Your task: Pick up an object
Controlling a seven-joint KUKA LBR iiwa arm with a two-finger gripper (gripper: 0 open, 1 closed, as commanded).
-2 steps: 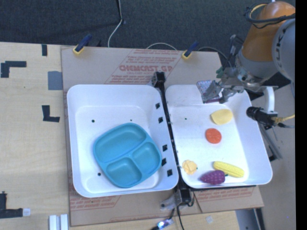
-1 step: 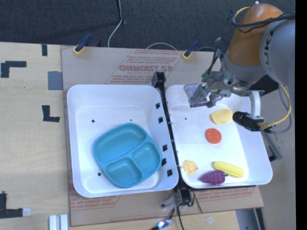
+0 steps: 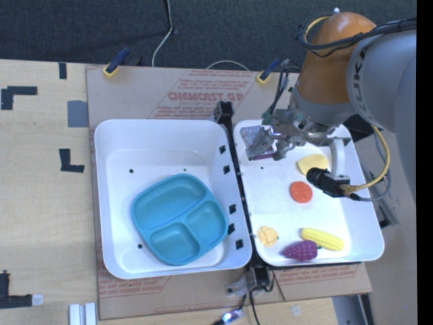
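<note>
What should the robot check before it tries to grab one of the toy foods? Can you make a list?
1. Toys within reach in the right bin: ok. The orange ball, corn, grapes and yellow slice lie there.
2. Gripper above that bin: ok, near its far left corner.
3. Gripper holding nothing: cannot tell.
4. Ball apart from other toys: ok.
5. Corn and grapes apart: not ok, they touch.
6. Blue tray out of the way: ok, in the left bin.

Blue tray (image 3: 179, 219), orange tomato (image 3: 301, 192), purple grapes (image 3: 300, 250)
</note>
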